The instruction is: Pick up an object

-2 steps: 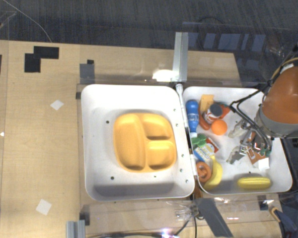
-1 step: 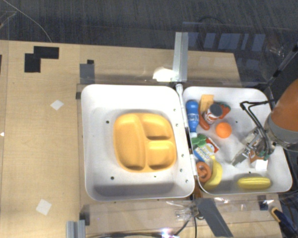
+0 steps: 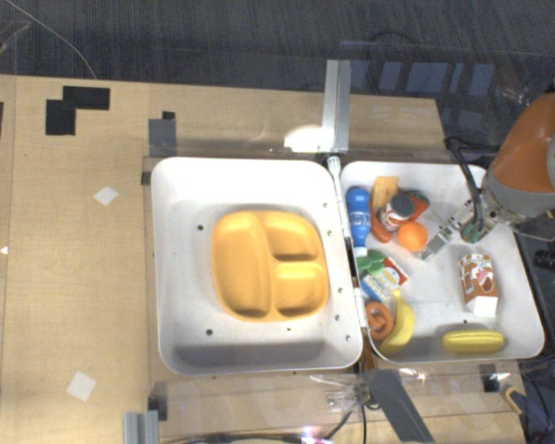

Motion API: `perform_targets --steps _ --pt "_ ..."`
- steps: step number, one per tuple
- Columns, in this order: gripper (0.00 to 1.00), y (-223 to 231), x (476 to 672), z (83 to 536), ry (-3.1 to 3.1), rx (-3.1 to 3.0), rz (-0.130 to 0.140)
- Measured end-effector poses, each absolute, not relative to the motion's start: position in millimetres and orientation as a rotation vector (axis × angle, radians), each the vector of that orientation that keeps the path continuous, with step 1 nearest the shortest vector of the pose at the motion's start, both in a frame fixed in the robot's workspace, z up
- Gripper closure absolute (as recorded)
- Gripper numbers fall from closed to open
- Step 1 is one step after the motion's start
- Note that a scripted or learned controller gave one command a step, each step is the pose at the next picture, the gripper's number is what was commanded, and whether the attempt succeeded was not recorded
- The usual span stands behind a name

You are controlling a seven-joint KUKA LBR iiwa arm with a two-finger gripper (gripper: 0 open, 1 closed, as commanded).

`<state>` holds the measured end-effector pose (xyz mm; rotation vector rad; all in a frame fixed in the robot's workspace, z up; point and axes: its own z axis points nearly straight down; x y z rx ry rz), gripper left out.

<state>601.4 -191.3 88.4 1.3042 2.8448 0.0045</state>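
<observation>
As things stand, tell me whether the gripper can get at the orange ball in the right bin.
Probably yes. The gripper hangs just right of the orange ball, which lies uncovered on top; the toys crowding its left side could hamper a clean grasp.

A divided tray [image 3: 266, 265] lies in the left bin [image 3: 176, 248]; toys crowd the right bin [image 3: 527, 326].

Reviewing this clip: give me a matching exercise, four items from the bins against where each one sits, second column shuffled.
Things:
1. yellow divided tray
2. blue bottle
3. orange ball
4. small carton

Places:
A. along the right bin's left wall
B. right side of the right bin, below the claw
C. middle of the left bin
D. just left of the claw's tips

Pairs: 1-C, 2-A, 3-D, 4-B
</observation>
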Motion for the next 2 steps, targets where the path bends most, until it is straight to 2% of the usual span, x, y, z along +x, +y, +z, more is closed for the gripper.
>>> perform_targets --steps 1,2 --pt "0.00 -150 651.8 88 2.688 1.608 0.007" --pt "1.00 -151 654.1 102 2.687 1.593 0.008"
